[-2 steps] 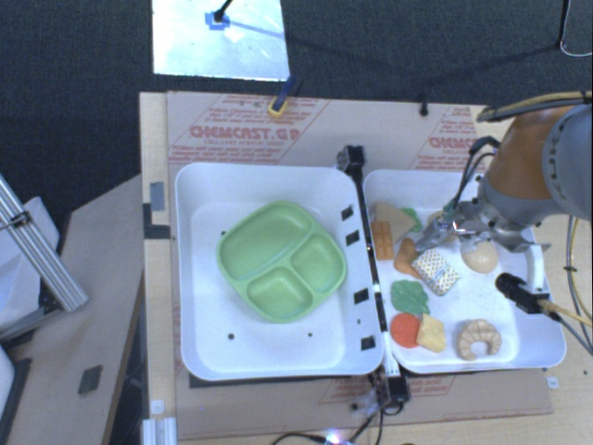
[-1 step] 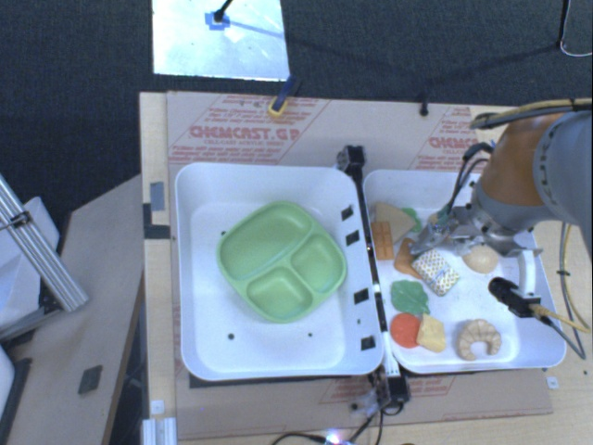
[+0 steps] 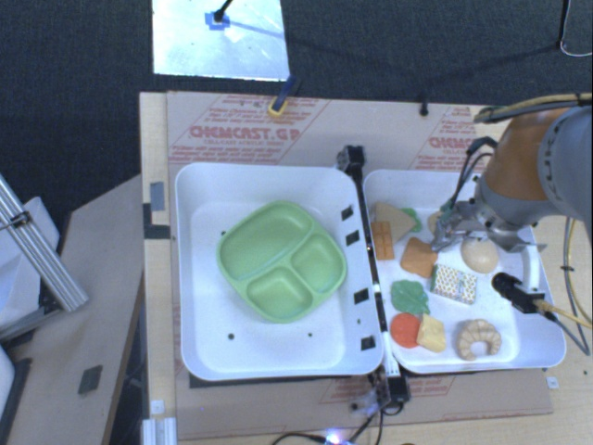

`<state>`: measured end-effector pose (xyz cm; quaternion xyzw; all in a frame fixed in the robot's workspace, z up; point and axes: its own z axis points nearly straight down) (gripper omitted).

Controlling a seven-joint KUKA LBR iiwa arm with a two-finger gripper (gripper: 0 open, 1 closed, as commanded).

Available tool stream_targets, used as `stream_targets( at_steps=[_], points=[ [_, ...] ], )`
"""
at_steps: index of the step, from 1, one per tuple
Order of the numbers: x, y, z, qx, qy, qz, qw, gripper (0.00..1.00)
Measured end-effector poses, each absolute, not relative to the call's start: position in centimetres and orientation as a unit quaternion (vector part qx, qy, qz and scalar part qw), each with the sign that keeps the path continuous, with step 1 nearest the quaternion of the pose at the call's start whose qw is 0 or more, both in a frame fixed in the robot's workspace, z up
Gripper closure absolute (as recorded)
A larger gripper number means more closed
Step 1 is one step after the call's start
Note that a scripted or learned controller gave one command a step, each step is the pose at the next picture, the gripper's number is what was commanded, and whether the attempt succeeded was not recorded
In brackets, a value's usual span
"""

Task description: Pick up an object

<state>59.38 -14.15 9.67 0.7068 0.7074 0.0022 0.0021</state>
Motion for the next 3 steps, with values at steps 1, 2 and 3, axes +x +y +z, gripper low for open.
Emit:
stream_targets(
  at_steps=[1,2,3],
  points=[
    [58.9,-13.4,15.4,0.705,0.709,0.0021,0.003,1.0],
    [59.3,-13.3,19.7,0.705,0.709,0.0014,0.002,1.0],
    [59.4,-13.3,22.5,0.705,0.709,0.001,0.001,1.0]
  ],
)
